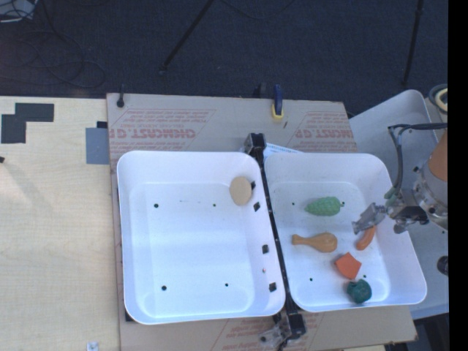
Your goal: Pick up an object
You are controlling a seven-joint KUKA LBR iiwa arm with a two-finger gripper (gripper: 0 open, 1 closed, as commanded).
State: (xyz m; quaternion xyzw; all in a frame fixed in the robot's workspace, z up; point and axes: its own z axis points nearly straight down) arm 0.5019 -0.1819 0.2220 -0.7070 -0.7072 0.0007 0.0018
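Camera view: gripper (368, 226) hovering over the right bin (398, 185).
Its fingers are closing around a small orange piece (366, 237) (carrot-like).

bins (146, 174) white | disc (240, 191) tan | lump (323, 207) green | block (349, 266) orange | ball (359, 292) teal

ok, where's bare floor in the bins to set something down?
Left bin: floor bare apart from the tan disc at its upper right. Right bin: crowded on the right around the gripper; a bare strip along the divider, left of the tan drumstick.
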